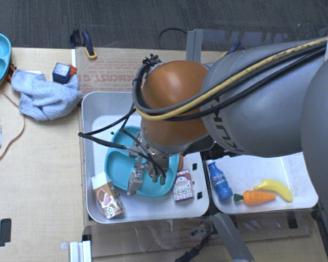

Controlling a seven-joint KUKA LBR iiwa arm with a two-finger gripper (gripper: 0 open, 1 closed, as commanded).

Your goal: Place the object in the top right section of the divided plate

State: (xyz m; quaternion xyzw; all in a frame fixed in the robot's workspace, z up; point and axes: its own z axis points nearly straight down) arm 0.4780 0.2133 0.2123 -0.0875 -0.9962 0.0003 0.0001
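The gripper (136,182) hovers over the blue plate (120,162) — finger state unclear; the small carton (183,186) beside the plate looks light, stiff — grip its flat sides.

A single fixed camera looks down at a slant from above the light wooden tabletop (38,162), taking in both shallow white plastic bins (90,146) side by side. It sits close enough that the grey arm with its orange band (175,100), entering from the right, blocks much of the frame.

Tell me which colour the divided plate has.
Light blue, a turquoise shade; the camera view shows the plate in the left bin.
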